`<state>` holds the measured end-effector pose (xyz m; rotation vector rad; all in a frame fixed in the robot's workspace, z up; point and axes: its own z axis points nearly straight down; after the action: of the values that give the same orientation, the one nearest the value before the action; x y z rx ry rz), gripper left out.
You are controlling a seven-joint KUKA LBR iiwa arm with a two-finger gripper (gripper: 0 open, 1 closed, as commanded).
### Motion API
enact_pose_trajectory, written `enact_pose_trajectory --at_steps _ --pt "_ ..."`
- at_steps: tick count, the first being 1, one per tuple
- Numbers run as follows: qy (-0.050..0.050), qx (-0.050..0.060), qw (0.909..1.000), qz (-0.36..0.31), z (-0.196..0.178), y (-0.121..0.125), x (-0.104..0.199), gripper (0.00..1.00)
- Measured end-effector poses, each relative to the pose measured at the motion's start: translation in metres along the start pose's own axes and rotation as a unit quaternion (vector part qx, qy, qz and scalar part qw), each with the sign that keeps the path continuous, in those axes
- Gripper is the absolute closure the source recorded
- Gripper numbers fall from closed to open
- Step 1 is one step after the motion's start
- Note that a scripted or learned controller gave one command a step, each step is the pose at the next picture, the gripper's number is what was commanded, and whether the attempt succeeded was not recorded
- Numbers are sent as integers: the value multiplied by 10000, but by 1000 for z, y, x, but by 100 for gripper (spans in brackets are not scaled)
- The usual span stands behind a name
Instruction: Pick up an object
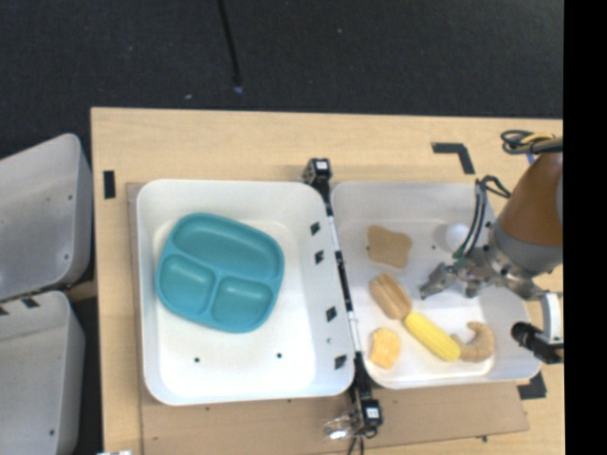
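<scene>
The right bin (pixel 417 197) holds several toy foods: a tan bread slice (pixel 389 245), a brown bread roll (pixel 390 295), a yellow corn cob (pixel 432 336), an orange lump (pixel 384 347), a curled tan shrimp-like piece (pixel 477 342) and a small white ball (pixel 456 234). My gripper (pixel 453 284) hangs low over the right part of this bin, between the white ball and the corn cob. Its fingers are spread open and there is nothing between them. The arm's orange band (pixel 533 202) is above it at the right.
The left bin (pixel 171 368) holds a teal divided plate (pixel 220 272). A black-clipped divider (pixel 334 263) separates the two bins. Cables (pixel 479 216) run down the arm near the white ball. The wooden bench (pixel 237 140) surrounds the bins.
</scene>
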<state>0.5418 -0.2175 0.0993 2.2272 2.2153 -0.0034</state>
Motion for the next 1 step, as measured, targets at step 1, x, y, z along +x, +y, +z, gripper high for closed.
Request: enact_pose_trajectory --at_steps 1 --pt "-6 -33 10000 21 -13 1 -1 100"
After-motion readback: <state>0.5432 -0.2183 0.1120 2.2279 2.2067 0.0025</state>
